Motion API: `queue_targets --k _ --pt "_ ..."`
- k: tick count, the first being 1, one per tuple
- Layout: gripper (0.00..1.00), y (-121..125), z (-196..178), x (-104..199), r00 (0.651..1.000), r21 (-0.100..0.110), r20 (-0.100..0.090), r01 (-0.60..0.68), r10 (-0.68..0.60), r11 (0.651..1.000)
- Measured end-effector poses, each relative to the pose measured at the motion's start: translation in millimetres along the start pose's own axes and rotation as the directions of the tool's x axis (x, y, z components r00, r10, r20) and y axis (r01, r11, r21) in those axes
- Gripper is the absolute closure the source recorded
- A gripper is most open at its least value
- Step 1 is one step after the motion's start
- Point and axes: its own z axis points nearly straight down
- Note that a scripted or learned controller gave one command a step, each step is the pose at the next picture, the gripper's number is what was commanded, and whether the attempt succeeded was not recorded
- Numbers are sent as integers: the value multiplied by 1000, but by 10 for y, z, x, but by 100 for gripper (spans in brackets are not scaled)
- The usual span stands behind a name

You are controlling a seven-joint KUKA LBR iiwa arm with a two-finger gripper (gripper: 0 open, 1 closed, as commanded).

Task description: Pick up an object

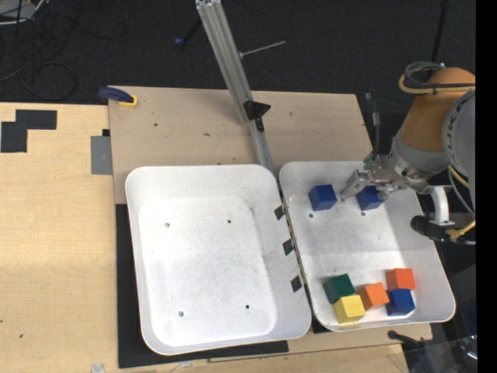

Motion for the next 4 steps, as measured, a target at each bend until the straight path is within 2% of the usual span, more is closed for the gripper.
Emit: queue_targets --k 1,2,3,4 --pt "100 8 -100 -11 1000 -1 2 1 -1 1000" --pt "100 -1 -533 -34 1000 16 -5 -1 1 1000" --pt "100 17 -1045 -51 1000 14 -5 1 -1 1000" --pt "100 -147 -1003 347 1000 22 -8 -2 2 1000"
